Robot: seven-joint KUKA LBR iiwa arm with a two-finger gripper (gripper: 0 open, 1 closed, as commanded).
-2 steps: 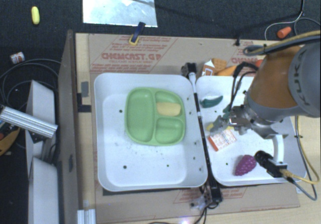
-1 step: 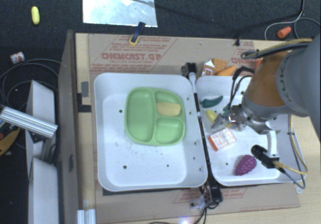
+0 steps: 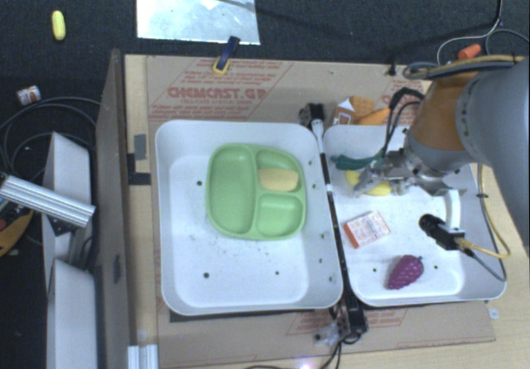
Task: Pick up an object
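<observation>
Yellow object (image 3: pixel 378 188), small and rounded, lies in the right bin (image 3: pixel 472 280) near its upper left corner, directly at the end effector (image 3: pixel 374 177). Step in hand, as judged: descent onto this piece for a grasp. Whether the tool is spread or pinching cannot be told; no item is seen between its tips. Next move calls for closing squarely on the piece, then lifting.

Also in the right bin: green item (image 3: pixel 346 162) just beside the target, orange-and-white packet (image 3: pixel 366 229), purple grape cluster (image 3: pixel 405 270). Left bin (image 3: pixel 186 276): green divided tray (image 3: pixel 252 192) bearing a yellow piece (image 3: pixel 278 179). Likely obstruction: the green item and the nearby bin wall crowd the target.
</observation>
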